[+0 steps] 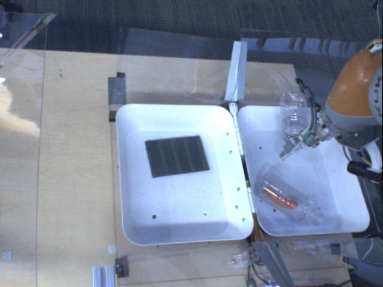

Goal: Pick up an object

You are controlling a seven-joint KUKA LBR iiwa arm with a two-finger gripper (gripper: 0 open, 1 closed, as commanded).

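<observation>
A dark grey ribbed rectangular pad (177,156) lies flat in the left bin (137,220), towards its back left. A clear plastic object with a copper-orange part (281,197) lies slanted in the front of the right bin (347,220). My gripper (289,147) hangs over the back middle of the right bin, below the orange-banded wrist (353,91). It is behind the clear object and apart from it. A clear, glassy piece (294,113) sits just above the gripper; what it is cannot be told.
A metal divider bar (236,73) runs back from the seam between the two bins. Wooden bench top (66,178) stretches to the left. Cables and clamps (269,265) sit at the front edge below the right bin.
</observation>
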